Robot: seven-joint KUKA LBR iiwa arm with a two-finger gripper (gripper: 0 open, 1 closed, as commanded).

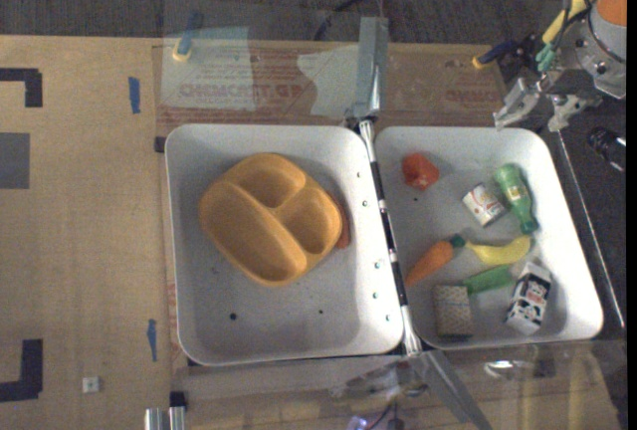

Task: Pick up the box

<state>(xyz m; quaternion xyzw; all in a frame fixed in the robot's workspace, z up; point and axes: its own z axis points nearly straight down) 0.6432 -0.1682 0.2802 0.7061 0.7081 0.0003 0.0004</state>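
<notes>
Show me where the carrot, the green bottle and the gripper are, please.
carrot (430, 262): camera view, middle of its orange body.
green bottle (516, 195): camera view, middle of its body.
gripper (537, 107): camera view, midway between its fingertips, beyond the right bin's far right corner.

Orange divided plate (271, 217) in left bin (189, 319) — carrot (430, 261), banana (501, 249) right.

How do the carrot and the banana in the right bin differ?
The carrot is orange with a green top; the banana is yellow. The carrot tapers to a point and lies on a diagonal; the banana curves and lies nearly level. Both are toy foods lying flat, meeting near the carrot's top.
</notes>
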